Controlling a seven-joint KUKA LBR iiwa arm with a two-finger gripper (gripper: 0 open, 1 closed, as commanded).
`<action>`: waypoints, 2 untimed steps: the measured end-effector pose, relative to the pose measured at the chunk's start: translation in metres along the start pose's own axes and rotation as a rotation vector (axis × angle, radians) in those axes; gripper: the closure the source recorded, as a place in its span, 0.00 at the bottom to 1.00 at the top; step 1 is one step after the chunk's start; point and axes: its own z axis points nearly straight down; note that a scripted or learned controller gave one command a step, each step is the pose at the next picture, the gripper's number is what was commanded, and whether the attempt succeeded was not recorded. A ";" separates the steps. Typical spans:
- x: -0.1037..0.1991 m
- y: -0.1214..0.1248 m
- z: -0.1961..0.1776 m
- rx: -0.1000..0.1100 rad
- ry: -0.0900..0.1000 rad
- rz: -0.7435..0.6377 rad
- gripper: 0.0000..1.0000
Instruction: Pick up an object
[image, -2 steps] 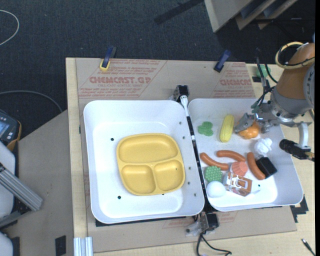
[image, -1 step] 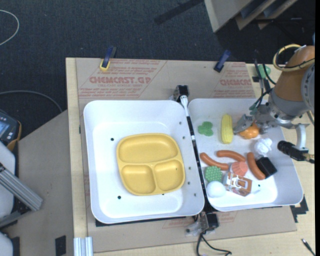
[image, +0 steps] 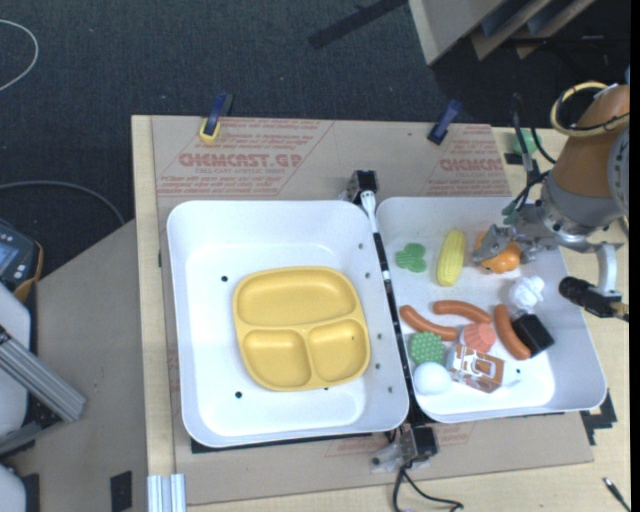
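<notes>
Loads of toys are crowding your right bin (image: 575, 385), and the gripper (image: 497, 247) is hovering over an orange piece (image: 502, 261) beside the corn (image: 451, 256); can't tell its grip, so you're risking a miss.

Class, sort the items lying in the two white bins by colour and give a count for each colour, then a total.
Yellow: 2, tray, corn
Green: 2
Orange/red: 5
White: 2
Black: 1
Clear packet: 1
Total: 13

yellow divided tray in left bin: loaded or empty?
Empty. All three compartments of the yellow tray show bare yellow; the toy foods lie in the right bin.
</notes>
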 end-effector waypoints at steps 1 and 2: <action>0.008 0.003 -0.060 -0.006 -0.002 0.000 1.00; 0.002 -0.002 -0.109 -0.007 -0.003 0.001 1.00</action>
